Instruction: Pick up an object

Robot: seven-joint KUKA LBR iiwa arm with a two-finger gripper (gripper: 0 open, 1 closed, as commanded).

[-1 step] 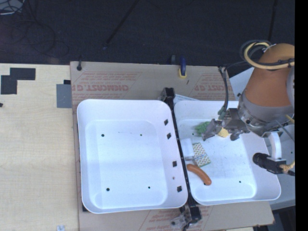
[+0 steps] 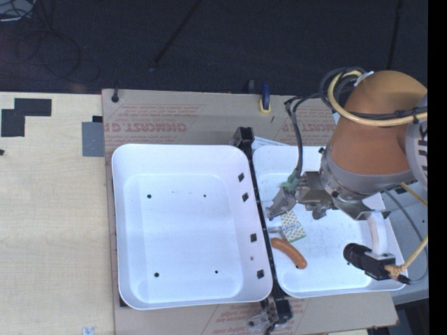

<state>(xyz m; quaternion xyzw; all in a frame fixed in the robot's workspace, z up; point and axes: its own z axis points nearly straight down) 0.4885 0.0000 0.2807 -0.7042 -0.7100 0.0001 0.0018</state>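
Camera view places the grey claw (image 2: 279,206), spread or pressed together cannot be told, low in the shallow white bin (image 2: 328,279) nearer the arm, just beside the small patterned square packet (image 2: 292,229) and near the orange sausage-shaped object (image 2: 289,252), evidently positioned for a grasp.

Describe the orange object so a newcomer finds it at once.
Start at the right bin. Near its left wall, below the tool, lies the orange object. It is long and plain, unlike the patterned square right beside it.
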